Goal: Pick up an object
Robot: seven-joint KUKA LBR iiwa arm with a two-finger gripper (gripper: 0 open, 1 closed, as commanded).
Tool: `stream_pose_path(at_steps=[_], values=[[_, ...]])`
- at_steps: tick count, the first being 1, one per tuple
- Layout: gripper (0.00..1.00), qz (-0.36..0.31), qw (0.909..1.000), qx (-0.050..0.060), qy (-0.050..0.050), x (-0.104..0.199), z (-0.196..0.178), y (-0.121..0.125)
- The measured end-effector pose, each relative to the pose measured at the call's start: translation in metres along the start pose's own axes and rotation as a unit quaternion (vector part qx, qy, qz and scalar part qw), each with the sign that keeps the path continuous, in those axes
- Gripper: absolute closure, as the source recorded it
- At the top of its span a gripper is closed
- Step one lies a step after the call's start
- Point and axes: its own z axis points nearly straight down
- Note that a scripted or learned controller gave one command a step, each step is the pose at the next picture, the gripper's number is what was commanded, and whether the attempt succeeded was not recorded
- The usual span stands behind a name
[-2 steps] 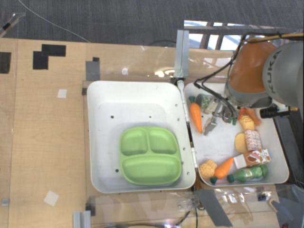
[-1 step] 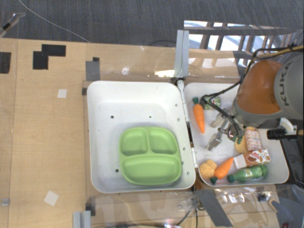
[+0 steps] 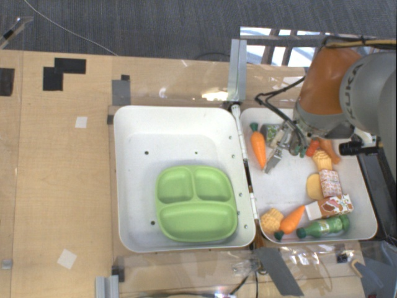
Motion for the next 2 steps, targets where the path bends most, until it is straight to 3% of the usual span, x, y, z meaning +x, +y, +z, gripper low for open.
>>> stream_pose_path(at_steps=[1, 2], values=[[0.0, 0.069, 0.9976, -0.004, -0.003, 0.005, 0.0, 0.004], [1.0, 0.067, 0.9975, -0.009, -0.021, -0.002, -0.015, 0.005]])
